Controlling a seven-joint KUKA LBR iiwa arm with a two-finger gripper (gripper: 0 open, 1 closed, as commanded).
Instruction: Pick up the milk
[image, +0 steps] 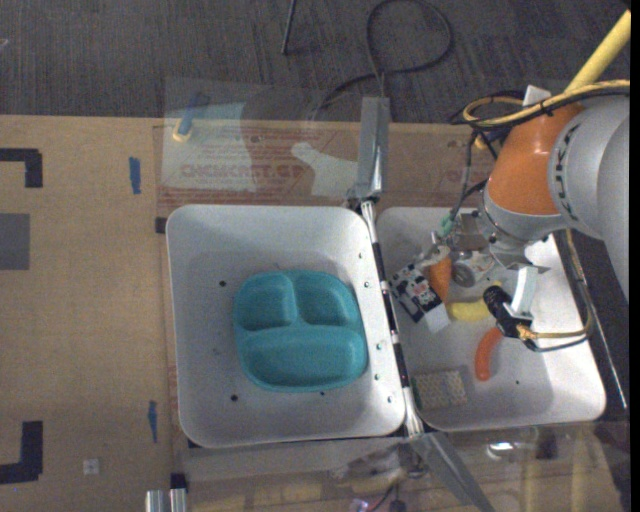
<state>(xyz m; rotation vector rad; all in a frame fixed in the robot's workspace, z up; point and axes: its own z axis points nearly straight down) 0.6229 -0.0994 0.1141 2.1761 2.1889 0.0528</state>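
Note:
The milk (418, 295) is a small white carton with black and red print. It lies tilted near the left wall of the right bin (570, 395). My gripper (458, 268) hangs low over the middle of that bin, just right of the carton and close to it. The wrist body hides what lies directly beneath it. I see nothing lifted off the bin floor.
An orange piece (438, 276) and a yellow piece (466, 311) lie beside the carton under the wrist. An orange carrot-like stick (484, 356) and a tan square waffle (441, 387) lie nearer the front. The left bin (200, 250) holds a teal divided plate (298, 330).

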